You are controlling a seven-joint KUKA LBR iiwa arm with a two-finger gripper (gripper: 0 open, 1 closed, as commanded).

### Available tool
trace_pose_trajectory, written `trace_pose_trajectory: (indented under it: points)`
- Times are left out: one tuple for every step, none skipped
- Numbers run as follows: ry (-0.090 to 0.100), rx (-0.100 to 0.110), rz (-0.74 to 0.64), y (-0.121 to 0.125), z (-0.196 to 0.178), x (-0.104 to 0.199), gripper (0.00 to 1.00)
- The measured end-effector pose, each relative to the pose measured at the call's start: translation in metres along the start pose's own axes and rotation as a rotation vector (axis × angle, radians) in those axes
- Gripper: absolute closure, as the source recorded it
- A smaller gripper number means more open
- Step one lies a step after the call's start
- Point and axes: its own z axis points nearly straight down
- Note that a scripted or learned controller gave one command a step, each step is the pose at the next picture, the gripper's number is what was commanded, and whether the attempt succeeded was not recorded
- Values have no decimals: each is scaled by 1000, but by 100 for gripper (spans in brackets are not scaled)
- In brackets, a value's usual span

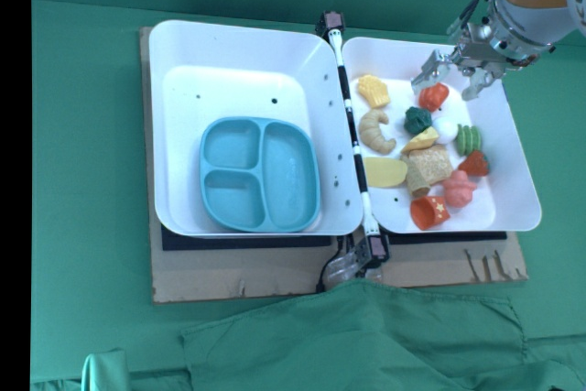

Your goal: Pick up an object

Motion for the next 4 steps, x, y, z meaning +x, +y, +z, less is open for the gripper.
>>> trace_pose_trajectory:
  points:
    - [-4, -5, -1, 73, 9, -22, 0]
    - [-6, -10, 2, 72, -6, -22, 100]
    - [-4, -15, -3, 74, -118, -26, 100]
    - [-5, -11, 2, 88, -177, -63, 100]
